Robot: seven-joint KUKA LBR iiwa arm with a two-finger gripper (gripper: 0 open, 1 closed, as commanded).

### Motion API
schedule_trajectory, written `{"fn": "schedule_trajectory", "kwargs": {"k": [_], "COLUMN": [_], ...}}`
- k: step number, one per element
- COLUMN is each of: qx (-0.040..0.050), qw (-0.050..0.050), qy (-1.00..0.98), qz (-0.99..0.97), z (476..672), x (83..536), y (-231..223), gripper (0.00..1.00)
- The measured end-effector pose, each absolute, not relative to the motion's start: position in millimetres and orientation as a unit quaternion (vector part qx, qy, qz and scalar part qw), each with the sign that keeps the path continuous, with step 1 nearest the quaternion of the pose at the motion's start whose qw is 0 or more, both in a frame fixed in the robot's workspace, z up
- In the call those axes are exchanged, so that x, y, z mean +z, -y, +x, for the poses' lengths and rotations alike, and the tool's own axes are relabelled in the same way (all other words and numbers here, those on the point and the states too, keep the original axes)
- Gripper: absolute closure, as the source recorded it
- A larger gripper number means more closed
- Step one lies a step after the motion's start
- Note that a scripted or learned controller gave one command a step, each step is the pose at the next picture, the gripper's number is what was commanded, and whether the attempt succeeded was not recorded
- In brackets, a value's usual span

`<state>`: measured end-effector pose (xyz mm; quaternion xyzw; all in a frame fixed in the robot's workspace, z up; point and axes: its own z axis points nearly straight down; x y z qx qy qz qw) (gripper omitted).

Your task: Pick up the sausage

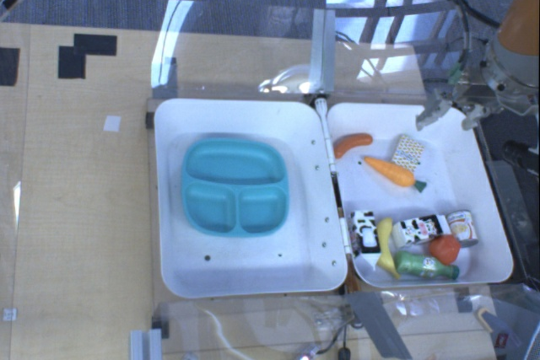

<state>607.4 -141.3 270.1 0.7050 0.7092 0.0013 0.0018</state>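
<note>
The sausage (pixel 352 144) is a short reddish-brown link lying in the right bin (pixel 489 206), near its upper left corner beside the divider. My gripper (pixel 448 115) hangs over the bin's far right rim, well to the right of the sausage. Its two fingers (pixel 429 115) point down and stand apart with nothing between them.
The right bin also holds a carrot (pixel 391 172), a patterned packet (pixel 408 152), a cow-print carton (pixel 364 232), a banana (pixel 386 247), a green bottle (pixel 426 266), a tomato (pixel 445 249) and a can (pixel 461 227). A blue divided plate (pixel 235 185) lies in the left bin (pixel 177 265).
</note>
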Motion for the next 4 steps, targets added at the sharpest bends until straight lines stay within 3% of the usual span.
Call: {"fn": "schedule_trajectory", "kwargs": {"k": [1,2,3,4], "qx": [0.0020,0.0015,0.0009,0.0002], "qw": [0.004,0.006,0.006,0.007], "qy": [-0.821,-0.877,-0.930,-0.961], "qz": [0.571,0.481,0.367,0.276], "z": [539.7,505.3,507.4,522.4], "x": [396,438,438,438], "y": [114,127,144,155], "gripper": [0.00,0.00,0.00,0.00]}}
